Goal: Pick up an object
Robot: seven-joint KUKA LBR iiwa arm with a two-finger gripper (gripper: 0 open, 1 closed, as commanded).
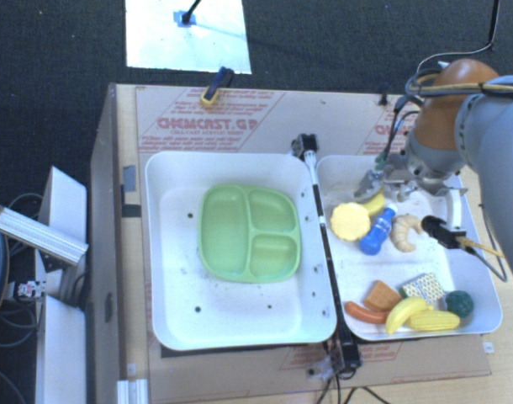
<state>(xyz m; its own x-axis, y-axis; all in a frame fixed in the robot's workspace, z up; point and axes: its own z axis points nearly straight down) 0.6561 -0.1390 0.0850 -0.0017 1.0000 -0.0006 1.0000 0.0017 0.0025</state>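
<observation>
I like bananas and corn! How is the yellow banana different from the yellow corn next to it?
The banana is curved and smooth, while the corn is straighter. The banana tilts up toward the orange wedge; the corn lies nearly level, reaching toward the dark green ball. The banana sits further left than the corn. Both are yellow toy foods lying at the near end of the right bin, and they touch.

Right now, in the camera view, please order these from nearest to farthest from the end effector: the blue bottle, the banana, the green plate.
Measured from the end effector:
1. Blue bottle, just below it in the right bin.
2. Green plate, in the left bin.
3. Banana, at the right bin's near edge.
</observation>
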